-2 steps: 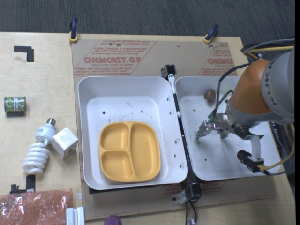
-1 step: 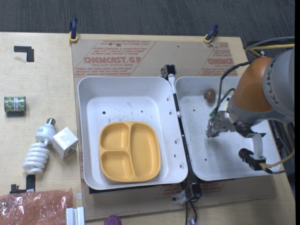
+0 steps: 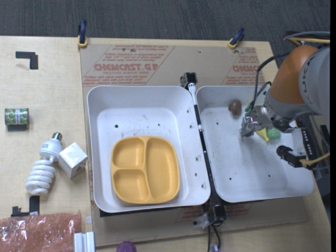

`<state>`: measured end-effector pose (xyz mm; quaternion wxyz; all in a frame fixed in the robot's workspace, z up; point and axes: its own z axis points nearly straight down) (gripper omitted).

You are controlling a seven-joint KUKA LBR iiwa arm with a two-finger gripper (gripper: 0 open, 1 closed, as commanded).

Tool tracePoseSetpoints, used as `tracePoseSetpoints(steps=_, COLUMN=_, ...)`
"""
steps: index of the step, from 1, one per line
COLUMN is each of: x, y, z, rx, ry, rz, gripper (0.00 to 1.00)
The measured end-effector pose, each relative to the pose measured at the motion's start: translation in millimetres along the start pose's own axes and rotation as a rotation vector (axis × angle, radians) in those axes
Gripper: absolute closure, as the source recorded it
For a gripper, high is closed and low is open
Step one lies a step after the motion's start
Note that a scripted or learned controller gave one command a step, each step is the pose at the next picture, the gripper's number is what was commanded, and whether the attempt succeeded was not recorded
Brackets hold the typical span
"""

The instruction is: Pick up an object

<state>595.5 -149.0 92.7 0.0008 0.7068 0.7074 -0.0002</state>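
White plastic forms the two shallow bins that sit side by side on the surface [image 3: 52, 88], clamped sheeting under them, presumably so that loose things stay corralled within the arm's reach. The left bin [image 3: 100, 109] carries a yellow divided plate [image 3: 146, 168], lying flat toward its near side with its three compartments bare. The right bin [image 3: 231, 167] is where the work is: the grey arm [image 3: 315, 83] with its orange band comes in from the right and drops its claw [image 3: 251, 125] low over the far right part of that bin. Just beside the claw, on its right, lies a small yellow-and-green object [image 3: 269, 134], soft-looking and lumpy, partly tucked under the wrist; its exact shape is too small to tell. A little further back sits a small brown rounded object [image 3: 234, 107], dull and roughly egg-shaped, resting apart from the claw near the bin's far wall. Whether the claw is spread or closed I cannot tell, nor whether it has anything in it. My judgement is that the arm is working at the yellow-and-green piece, given how close the two are. Off to the left, outside the bins, lie a spiral light bulb [image 3: 43, 169], a small white cube [image 3: 73, 159] and a green can [image 3: 17, 117], well out of play.
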Motion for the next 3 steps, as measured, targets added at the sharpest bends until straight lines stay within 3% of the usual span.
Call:
tracePoseSetpoints(steps=1, x=0.2, y=0.0, z=0.1, rx=0.0, ry=0.0, rz=0.0, gripper=0.0)
tracePoseSetpoints(steps=2, x=-0.3, y=0.4, z=-10.0, rx=-0.001, ry=-0.001, rz=-0.002, gripper=1.0)
tracePoseSetpoints(steps=3, x=-0.3, y=0.4, z=-10.0, rx=-0.001, ry=-0.001, rz=-0.001, gripper=0.0)
